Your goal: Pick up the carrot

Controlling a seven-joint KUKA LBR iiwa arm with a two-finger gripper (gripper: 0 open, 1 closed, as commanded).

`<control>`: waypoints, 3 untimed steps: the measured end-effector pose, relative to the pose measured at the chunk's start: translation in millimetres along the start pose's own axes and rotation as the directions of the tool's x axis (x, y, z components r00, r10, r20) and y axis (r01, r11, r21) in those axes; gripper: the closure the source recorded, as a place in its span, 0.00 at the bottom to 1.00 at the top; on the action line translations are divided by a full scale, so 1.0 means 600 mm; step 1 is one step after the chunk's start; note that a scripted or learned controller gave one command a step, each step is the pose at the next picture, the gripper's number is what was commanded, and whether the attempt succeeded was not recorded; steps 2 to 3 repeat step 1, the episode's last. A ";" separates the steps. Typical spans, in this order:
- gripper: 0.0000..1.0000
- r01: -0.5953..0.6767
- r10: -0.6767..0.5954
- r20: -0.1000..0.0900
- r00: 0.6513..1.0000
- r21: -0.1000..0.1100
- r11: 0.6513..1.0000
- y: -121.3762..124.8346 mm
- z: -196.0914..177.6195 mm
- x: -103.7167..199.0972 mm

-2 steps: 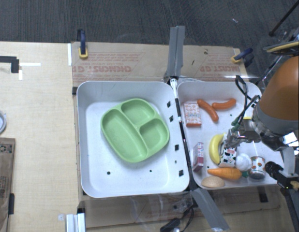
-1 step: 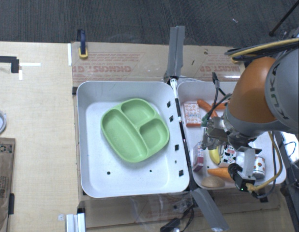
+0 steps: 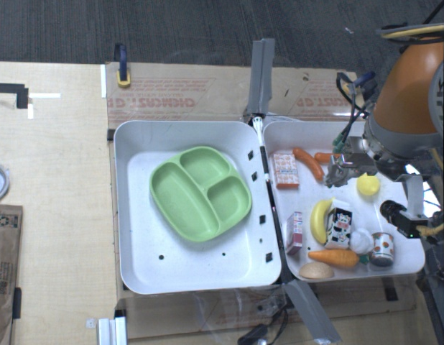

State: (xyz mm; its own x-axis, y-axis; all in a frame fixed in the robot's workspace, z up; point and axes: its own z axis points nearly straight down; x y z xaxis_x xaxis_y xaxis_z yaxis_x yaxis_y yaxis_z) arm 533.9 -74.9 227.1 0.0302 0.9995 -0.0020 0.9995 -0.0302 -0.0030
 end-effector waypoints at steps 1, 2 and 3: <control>1.00 -0.373 0.373 0.001 0.928 0.000 0.928 -0.057 -0.211 -0.046; 1.00 -0.373 0.373 0.001 0.928 0.000 0.928 -0.057 -0.211 -0.046; 1.00 -0.373 0.373 0.001 0.928 0.000 0.928 -0.057 -0.211 -0.046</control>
